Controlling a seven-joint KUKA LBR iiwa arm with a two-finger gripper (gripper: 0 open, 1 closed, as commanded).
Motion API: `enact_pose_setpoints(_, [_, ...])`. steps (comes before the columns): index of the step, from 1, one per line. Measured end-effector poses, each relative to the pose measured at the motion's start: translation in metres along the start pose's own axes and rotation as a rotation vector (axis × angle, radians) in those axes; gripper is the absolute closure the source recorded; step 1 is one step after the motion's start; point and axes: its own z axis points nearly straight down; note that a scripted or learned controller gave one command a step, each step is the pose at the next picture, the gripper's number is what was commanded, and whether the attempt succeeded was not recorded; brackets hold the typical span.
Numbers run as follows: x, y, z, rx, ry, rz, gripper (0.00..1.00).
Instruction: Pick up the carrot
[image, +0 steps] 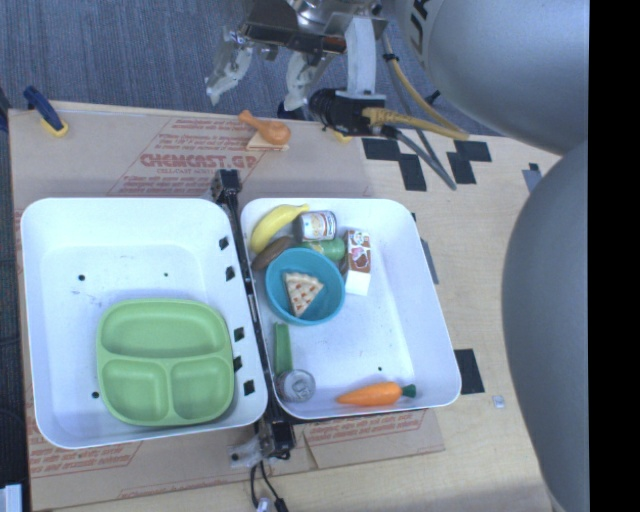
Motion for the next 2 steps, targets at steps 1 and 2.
enact_pose_setpoints(1, [0.0026, -0.0004, -0.0102, 0.002, -0.005, -0.014, 1.0])
enact_pose_setpoints(2, [0.0023, -0.0004, -0.01, 0.003, -0.005, -0.014, 0.0])
